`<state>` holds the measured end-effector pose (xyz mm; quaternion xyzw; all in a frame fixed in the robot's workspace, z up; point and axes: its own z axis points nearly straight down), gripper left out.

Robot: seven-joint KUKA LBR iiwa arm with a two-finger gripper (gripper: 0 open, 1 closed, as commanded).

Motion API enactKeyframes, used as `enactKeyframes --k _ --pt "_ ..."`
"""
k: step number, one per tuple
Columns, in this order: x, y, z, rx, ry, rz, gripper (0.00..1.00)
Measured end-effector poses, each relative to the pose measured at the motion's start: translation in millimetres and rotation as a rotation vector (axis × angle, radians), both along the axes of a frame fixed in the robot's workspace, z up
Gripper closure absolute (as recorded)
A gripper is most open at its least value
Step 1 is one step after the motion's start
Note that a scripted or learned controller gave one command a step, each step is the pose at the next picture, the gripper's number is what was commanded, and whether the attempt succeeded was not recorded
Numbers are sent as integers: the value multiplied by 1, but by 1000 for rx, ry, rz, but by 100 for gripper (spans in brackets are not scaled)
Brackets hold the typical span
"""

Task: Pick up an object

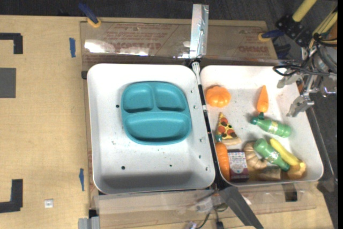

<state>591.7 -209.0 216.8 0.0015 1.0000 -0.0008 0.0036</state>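
The gripper (301, 95) hangs over the far right corner of the right bin (316, 139), with its two metal fingers (295, 108) spread apart and nothing between them. The hand is released, grasping no object.

Just to the gripper's left and a little nearer the camera stands an orange carrot-shaped toy (261, 99), upright or slightly tilted, apart from the fingers. Below the gripper, toward the front of the bin, a green bottle (271, 126) lies on its side, near the lower fingertip but not touching it. Further toward the front sit a second green bottle (268, 152) and a yellow banana (285, 153), lying close together on a tan, bread-like piece (261, 164).

Well to the gripper's left, by the wall shared by the two bins, rests a round orange fruit (217, 96). In front of that lies a pizza slice (226, 130), and nearer the front edge a small dark-labelled packet (237, 163) sits beside an orange piece (222, 158) pressed against the bin wall.

Far to the gripper's left, the left bin (107, 158) holds a teal divided plate (156, 112), lying flat with its three compartments facing up
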Motion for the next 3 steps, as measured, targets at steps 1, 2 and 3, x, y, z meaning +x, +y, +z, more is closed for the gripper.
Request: enactKeyframes --k 1,2,3 --pt "-13 -13 -110 4 10 -124 0" --pt "-37 31 -127 -1 -5 14 0" --pt "-21 23 -128 -1 -5 69 0"
